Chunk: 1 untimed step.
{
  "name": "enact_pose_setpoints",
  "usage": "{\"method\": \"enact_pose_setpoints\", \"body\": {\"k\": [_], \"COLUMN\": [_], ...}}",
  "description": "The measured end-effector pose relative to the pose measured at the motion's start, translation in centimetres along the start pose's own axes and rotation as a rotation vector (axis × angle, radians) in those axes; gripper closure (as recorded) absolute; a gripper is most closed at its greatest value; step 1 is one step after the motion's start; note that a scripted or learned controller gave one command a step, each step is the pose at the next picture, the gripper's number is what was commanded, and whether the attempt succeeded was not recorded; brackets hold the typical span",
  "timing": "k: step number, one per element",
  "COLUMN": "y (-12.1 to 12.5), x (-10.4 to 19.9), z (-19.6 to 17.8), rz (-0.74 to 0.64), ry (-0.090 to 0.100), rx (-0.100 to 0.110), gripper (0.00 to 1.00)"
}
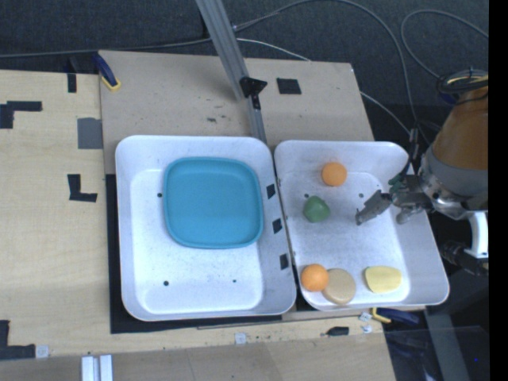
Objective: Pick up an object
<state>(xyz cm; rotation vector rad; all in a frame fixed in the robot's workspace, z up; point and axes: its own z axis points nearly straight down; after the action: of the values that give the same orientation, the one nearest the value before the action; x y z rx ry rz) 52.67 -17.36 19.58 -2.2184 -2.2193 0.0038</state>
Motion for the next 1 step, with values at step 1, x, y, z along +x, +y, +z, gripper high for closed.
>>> {"method": "enact_pose_setpoints", "body": {"k": [1], "y": [0.61], "x": [-0.65], "z": [5.39], "rz": [0.000], "ry": [0.000], "rx": [0.001], "gripper": [0.00]}}
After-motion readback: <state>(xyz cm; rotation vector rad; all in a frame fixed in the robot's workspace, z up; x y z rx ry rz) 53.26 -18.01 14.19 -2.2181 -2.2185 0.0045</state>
